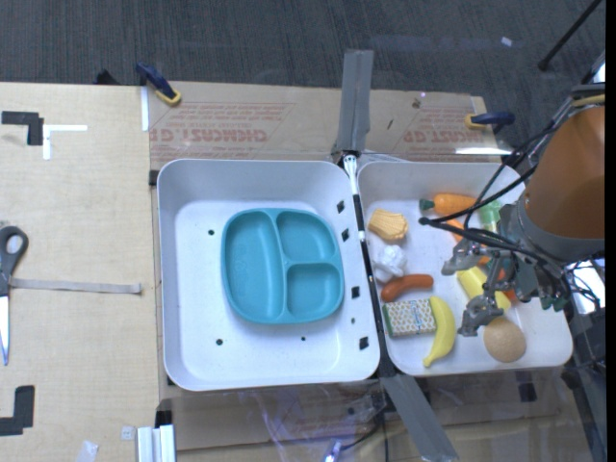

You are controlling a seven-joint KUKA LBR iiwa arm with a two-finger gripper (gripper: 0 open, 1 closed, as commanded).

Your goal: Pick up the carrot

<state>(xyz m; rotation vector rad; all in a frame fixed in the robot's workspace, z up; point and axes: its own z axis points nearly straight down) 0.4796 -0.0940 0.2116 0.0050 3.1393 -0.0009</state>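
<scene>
Camera view
Bins: 2 shallow white bins sit side by side on the bench, the left bin (183, 287) and the right bin (539, 354), touching along their inner walls.
Left bin contents: 1 teal divided plate (284, 266) with 3 compartments lies near the middle of the floor.
Carrot: the carrot (454, 203) lies in the right bin near its far wall, orange body pointing left, green top (487, 214) to the right and partly behind cables.
Arm: the grey arm with its orange band (576, 176) comes in from the right over the right bin, with black cables crossing above the far part of that bin.
Gripper: the gripper (474, 287) hangs over the middle of the right bin, its 2 fingers spread apart with nothing between them, one tip near a yellow block and the other near the banana's upper end; it is nearer the viewer than the carrot and apart from it.
Other items in right bin: a tan pastry-like piece (388, 224), a white crumpled item (389, 258), a red sausage (407, 286), a speckled green sponge block (409, 317), a banana (442, 331), a yellow block (471, 281) and a brown egg-shaped item (503, 340).
Bench left side: scissors (8, 277) lie at the left edge.
Far edge: 2 blue and yellow clamps (157, 82) (489, 119) grip the cardboard sheet behind the bins.
</scene>
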